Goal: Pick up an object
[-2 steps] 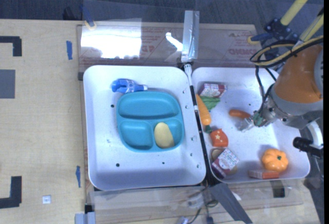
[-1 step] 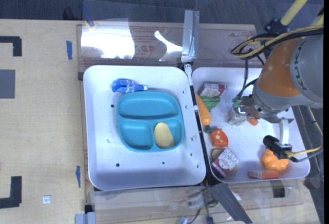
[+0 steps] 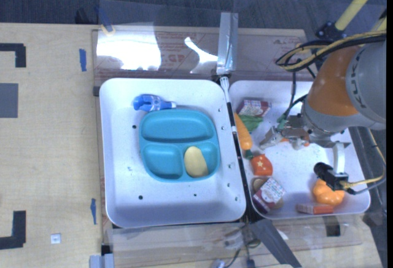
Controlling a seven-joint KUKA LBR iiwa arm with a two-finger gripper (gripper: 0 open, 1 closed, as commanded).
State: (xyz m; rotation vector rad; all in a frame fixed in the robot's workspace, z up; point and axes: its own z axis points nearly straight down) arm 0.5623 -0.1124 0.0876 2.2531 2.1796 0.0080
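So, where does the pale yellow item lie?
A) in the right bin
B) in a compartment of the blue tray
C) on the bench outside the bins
B: the pale yellow item sits in a small compartment of the blue tray, inside the left bin.

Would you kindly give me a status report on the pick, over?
End effector over right bin, grasp not confirmed. Carrot and red toy nearest. Green-red packet close by.
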